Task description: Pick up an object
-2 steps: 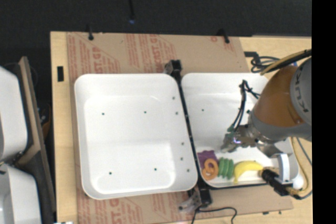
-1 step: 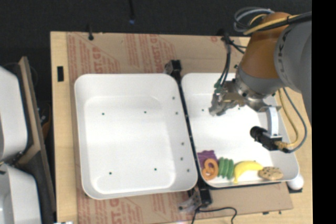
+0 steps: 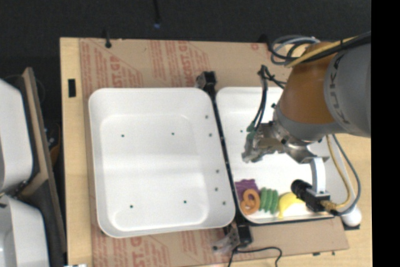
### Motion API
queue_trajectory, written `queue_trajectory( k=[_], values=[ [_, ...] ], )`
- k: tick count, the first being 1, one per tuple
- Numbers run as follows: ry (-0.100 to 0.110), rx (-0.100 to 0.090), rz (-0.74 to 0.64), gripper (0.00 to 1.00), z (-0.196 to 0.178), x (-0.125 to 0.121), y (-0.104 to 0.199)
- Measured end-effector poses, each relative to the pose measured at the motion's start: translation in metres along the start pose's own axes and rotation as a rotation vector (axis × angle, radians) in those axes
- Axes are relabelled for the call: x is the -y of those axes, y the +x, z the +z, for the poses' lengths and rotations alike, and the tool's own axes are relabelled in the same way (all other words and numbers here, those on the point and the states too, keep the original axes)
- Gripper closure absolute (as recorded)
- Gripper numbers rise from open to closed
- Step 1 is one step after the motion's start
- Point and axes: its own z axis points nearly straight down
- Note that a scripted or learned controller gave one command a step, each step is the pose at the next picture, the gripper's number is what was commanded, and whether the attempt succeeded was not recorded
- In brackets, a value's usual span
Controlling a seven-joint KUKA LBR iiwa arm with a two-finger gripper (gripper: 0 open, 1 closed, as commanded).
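Note:
My gripper (image 3: 253, 150) hangs over the middle of the right bin (image 3: 234, 103), with the grey and orange arm reaching in from the right. Along the bin's near edge lie a purple piece (image 3: 245, 185), an orange ring (image 3: 250, 201), a green ridged piece (image 3: 269, 198) and a yellow piece (image 3: 287, 202). The gripper is above and behind these objects, apart from them. Nothing shows between its tips.
The left bin (image 3: 156, 159) sits beside the right one on a cardboard sheet (image 3: 144, 62). A black clip (image 3: 206, 79) stands at the far end of the divide between the bins. White trays (image 3: 12, 134) lie off the bench's left side.

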Motion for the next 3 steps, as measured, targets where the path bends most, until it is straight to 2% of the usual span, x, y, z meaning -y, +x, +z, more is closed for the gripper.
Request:
queue_trajectory(
  k=[2,3],
  values=[
    [-0.003,0.001,0.001,1.0,-0.02,-0.002,-0.002],
    [-0.002,0.001,0.061,1.0,-0.033,0.016,0.001]
  ],
)
